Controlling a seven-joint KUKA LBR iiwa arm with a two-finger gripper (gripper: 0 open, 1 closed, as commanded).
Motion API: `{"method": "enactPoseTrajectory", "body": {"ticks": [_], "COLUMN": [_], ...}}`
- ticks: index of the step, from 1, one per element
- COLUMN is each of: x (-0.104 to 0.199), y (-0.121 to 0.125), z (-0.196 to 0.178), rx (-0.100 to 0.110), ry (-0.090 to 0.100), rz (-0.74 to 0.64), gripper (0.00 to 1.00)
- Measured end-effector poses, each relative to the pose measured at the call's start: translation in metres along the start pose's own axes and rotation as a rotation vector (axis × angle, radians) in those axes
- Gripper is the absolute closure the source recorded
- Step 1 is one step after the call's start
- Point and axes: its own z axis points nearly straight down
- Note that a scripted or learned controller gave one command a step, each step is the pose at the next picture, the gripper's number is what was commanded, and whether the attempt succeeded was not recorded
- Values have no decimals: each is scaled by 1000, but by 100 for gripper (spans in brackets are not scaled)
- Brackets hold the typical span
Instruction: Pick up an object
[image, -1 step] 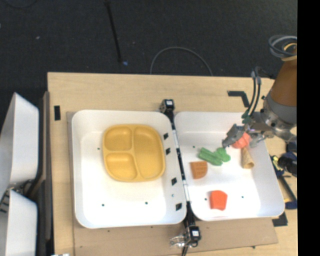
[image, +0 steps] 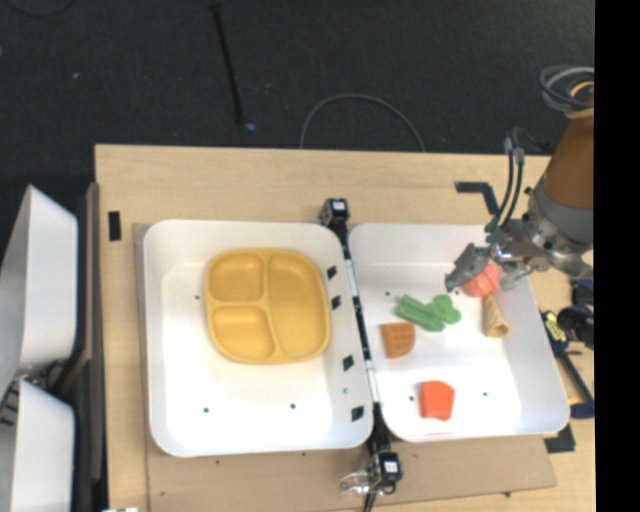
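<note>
Hand (image: 478, 274) is hanging over the right bin (image: 520, 400) near its far right corner, and it looks like it's gripping a small salmon-pink piece (image: 484, 281) between the fingers. That piece is sitting just off the bin's right wall, with a tan cylinder (image: 494, 318) right below it. Green veggie (image: 430, 311), brown block (image: 398, 339) and orange block (image: 436, 399) are lying toward the middle, leaving open floor along the near edge. Yellow plate (image: 268, 305) is taking up the left bin (image: 170, 400).
</note>
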Motion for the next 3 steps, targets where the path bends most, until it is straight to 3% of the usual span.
{"method": "enactPoseTrajectory", "body": {"ticks": [2, 3], "x": [-3, 0], "y": [-2, 7], "z": [106, 160], "rx": [6, -2], "ry": [0, 1], "rz": [4, 8], "gripper": [0, 0]}}
